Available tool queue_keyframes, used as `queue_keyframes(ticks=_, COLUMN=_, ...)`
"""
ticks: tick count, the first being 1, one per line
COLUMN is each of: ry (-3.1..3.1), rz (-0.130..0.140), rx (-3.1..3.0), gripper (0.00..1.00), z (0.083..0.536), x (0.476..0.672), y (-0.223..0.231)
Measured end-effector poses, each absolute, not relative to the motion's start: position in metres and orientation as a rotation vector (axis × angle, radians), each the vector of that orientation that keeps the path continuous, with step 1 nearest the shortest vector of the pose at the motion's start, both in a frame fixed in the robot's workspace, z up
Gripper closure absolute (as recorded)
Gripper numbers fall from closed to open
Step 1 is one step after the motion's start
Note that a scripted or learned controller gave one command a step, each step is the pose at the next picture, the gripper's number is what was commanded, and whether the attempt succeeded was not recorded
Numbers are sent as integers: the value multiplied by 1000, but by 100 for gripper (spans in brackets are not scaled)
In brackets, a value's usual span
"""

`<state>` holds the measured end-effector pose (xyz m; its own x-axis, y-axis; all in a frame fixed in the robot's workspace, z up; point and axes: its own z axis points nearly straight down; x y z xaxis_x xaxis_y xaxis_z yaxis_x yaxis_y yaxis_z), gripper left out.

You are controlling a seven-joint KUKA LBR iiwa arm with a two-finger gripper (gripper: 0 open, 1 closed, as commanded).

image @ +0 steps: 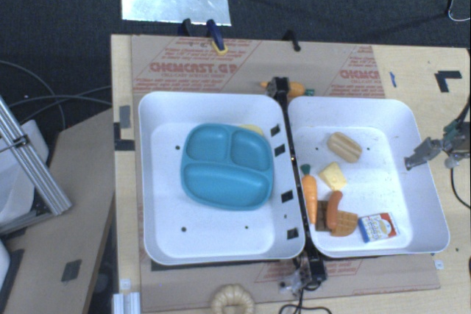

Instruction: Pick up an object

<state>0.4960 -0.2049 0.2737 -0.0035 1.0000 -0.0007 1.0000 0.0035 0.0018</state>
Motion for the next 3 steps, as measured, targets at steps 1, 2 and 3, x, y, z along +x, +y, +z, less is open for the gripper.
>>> queue_keyframes(ticks=1, ry=2224, rz=-1, rx=2221, gripper=0, z=232, x=495, y=-203)
queue_keyframes(ticks=2, ry=2226, rz=-1, rx=2222, gripper=0, z=179, x=492, y=-193)
queue_keyframes(ticks=3, ry=2226, rz=-1, rx=2223, gripper=0, z=121, x=499, y=-186)
